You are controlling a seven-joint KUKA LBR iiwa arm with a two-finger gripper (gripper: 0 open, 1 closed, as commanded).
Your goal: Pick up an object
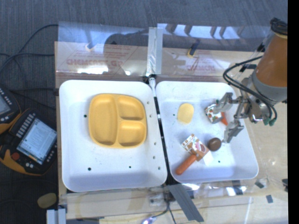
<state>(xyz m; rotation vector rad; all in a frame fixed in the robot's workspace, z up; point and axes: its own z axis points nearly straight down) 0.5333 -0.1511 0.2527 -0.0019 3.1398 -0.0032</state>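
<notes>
In the right bin [243,169] lie a pale yellow oval piece [185,113], a red-and-white patterned packet [195,145], an orange carrot [186,164] and a brown round object [214,144]. A second red-and-white packet [214,113] sits near the bin's right side, with a small orange piece [224,120] beside it. My gripper [230,116] hangs over the right part of this bin with its fingers spread, one finger [225,100] by the packet and the other [233,130] just right of the brown object. Nothing is between them.
The left bin [74,171] holds a yellow divided plate [117,120]. A clear plastic wall [154,55] stands behind both bins. A handheld controller [28,139] lies on the floor at far left. Cables hang off the wrist at the right.
</notes>
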